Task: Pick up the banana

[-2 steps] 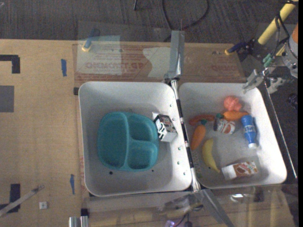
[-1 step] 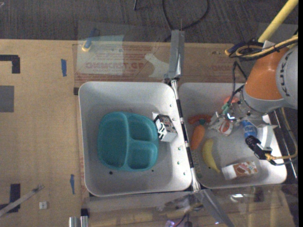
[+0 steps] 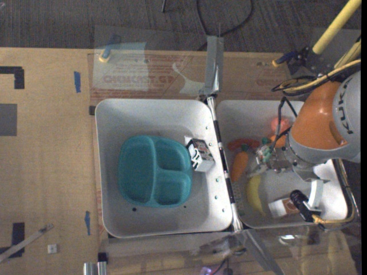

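Right bin (image 3: 246, 119), right half of the frame: the banana (image 3: 254, 191) lies on the bin floor at the lower left of that bin, close to the wall shared with the neighbouring bin. It runs roughly top to bottom in the picture. The gripper (image 3: 261, 165) hangs over the banana's upper end, below the grey and orange arm (image 3: 321, 125) that enters from the right edge. Whether the gripper is released or clenched cannot be told from this angle, and nothing is seen held in it. An orange carrot-like item (image 3: 239, 165) lies just beside the banana at its upper left, with a red item (image 3: 243, 145) above that. A pale object with a brownish label (image 3: 280, 207) sits just beside the banana at its lower right. The left bin (image 3: 114, 119) holds a teal divided plate (image 3: 153, 169) and a small black-and-white box (image 3: 200, 153) at the plate's upper right; neither bears on the task. Assessment: the approach step is in hand, and the grasp is not yet made. The next move appears to call for a short descent centred across the banana's width, then a firm closure before lifting. The orange item and the shared wall leave little room on the left side, so a stray contact or a wrong pick is the likely fault.
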### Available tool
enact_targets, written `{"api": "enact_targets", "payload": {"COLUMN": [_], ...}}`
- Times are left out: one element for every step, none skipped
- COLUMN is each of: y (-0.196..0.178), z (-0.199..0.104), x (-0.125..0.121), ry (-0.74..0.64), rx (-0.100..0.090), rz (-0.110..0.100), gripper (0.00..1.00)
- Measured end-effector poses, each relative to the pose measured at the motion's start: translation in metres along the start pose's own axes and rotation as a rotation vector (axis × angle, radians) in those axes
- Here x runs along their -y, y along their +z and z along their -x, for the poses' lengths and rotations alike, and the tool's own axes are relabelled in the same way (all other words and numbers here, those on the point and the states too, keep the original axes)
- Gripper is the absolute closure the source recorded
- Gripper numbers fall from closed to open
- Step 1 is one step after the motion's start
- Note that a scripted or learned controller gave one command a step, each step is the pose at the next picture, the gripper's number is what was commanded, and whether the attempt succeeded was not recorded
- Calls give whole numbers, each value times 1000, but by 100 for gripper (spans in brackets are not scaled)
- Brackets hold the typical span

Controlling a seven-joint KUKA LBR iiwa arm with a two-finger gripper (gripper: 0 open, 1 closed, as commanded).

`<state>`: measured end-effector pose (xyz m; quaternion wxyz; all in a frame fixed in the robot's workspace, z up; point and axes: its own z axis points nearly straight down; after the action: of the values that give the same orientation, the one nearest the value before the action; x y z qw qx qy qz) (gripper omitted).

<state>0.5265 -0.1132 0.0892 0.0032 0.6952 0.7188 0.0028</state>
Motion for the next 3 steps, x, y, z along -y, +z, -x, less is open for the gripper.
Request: {"api": "enact_targets", "payload": {"y": [-1, -11, -80], "z": [-16, -15, 28], "x": [42, 41, -6], "ry": [123, 127, 599], "rx": [1, 2, 3], "rz": [4, 7, -10], "gripper": [0, 100, 100]}}
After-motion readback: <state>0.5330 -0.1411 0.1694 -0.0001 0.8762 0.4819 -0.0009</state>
